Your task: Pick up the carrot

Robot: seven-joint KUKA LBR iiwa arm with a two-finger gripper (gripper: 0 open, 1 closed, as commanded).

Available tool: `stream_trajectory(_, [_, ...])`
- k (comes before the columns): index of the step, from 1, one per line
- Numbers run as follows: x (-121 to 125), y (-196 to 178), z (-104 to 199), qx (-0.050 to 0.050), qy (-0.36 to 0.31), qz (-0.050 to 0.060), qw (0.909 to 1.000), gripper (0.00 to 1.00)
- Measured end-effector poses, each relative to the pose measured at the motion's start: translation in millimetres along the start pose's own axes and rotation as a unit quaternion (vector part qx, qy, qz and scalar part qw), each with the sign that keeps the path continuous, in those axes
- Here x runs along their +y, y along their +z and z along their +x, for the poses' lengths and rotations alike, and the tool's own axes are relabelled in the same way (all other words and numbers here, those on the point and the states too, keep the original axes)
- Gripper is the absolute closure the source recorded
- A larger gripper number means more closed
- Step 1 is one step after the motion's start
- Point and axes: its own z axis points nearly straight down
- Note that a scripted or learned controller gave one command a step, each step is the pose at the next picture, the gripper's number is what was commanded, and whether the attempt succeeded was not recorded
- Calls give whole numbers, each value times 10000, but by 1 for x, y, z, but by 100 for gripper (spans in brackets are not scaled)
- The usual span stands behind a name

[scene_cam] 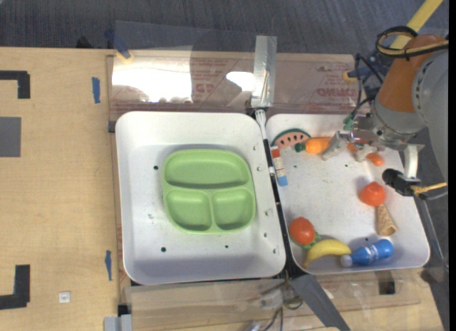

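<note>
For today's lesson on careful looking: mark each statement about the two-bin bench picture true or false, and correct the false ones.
1. The green divided plate lies in the left bin. True.
2. The banana lies on the green divided plate. False: it lies in the right bin, near its front edge, beside the blue bottle.
3. The gripper is over the right bin, close to the carrot. True.
4. The watermelon slice lies at the front of the left bin. False: it is at the back of the right bin, next to the carrot.
5. The tomato sits just behind the banana. True.
</note>
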Motion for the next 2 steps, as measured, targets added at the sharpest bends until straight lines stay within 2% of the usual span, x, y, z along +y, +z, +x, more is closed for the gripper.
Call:
stream_trajectory(1, [15, 0, 51, -49, -123, 103, 9999, 0])
stream_trajectory(2, [16, 0, 78, -48, -533, 74, 9985, 0])
